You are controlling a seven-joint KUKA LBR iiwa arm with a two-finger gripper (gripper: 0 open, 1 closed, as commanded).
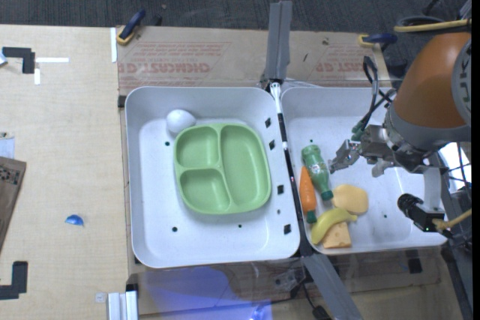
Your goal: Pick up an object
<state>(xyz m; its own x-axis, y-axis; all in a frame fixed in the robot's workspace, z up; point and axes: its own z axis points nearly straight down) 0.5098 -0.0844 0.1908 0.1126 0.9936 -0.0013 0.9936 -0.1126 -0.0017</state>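
End effector (346, 156) beside green bottle (317, 171)

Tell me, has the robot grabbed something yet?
Not yet. The gripper is over the right bin, beside the green bottle, and holds nothing. The bottle, carrot and banana lie in the bin. Grabbing and lifting are left.

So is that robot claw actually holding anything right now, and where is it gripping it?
Nothing. The gripper hangs open over the right bin, with no item between its fingers; the green bottle lies just beside it.
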